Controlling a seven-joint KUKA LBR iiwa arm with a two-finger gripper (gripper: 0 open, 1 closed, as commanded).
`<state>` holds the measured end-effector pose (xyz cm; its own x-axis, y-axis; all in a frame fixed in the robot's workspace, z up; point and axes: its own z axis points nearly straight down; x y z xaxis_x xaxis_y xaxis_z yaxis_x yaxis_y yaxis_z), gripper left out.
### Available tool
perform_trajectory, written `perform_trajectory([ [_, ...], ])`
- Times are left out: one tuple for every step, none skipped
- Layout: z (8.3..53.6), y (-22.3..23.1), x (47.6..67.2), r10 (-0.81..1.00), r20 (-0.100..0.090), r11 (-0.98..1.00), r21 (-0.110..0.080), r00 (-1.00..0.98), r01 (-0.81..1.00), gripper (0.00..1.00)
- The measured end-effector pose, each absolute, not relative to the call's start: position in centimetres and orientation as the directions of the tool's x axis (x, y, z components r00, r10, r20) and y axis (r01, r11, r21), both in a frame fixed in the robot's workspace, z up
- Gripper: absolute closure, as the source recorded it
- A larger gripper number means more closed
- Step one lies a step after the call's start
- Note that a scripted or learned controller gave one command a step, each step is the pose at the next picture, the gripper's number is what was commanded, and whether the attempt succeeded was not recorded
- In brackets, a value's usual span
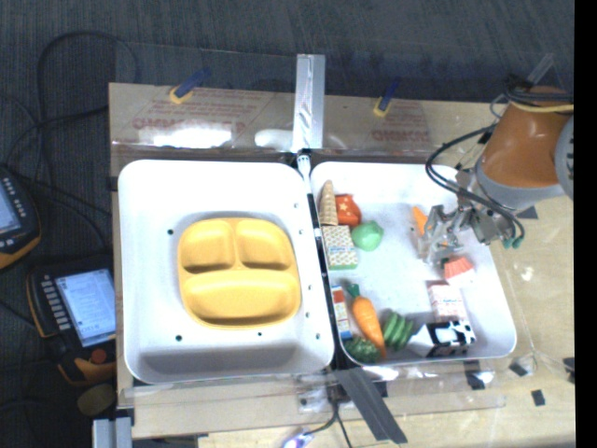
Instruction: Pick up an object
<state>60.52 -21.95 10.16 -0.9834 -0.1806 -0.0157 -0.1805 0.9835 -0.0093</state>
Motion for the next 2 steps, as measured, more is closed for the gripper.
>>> perform_trajectory([
  [10.1, -21.9, 60.5, -0.181, -0.015, 0.984, -0.009, -0.983, -0.181, 0.0],
  [8.9, -22.2, 60.7, -0.138, -0.01, 0.99, -0.001, -0.99, -0.138, 0.0],
])
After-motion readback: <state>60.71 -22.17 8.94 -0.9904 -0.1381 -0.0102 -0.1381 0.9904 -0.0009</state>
